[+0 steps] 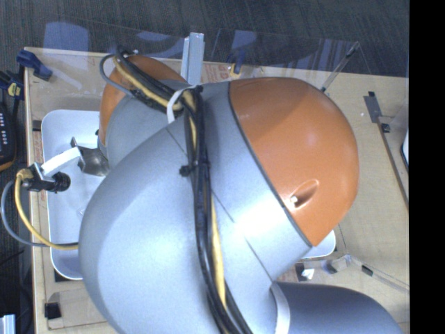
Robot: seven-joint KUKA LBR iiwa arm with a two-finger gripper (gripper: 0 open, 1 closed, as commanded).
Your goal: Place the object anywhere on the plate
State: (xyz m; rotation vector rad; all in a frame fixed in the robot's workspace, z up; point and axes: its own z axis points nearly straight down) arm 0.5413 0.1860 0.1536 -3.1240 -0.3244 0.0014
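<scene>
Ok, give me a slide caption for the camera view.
Grey-and-orange arm with black and yellow cables looms over the left white bin.

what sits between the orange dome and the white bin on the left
In the camera view, the arm's grey casing and its black cable bundle lie between the orange dome and the white bin.

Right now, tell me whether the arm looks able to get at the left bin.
Probably yes. The arm already stretches across the bench and hangs over the left bin, covering most of it. Nothing visible stands between them, though the arm's bulk hides the bin's inside.
</scene>
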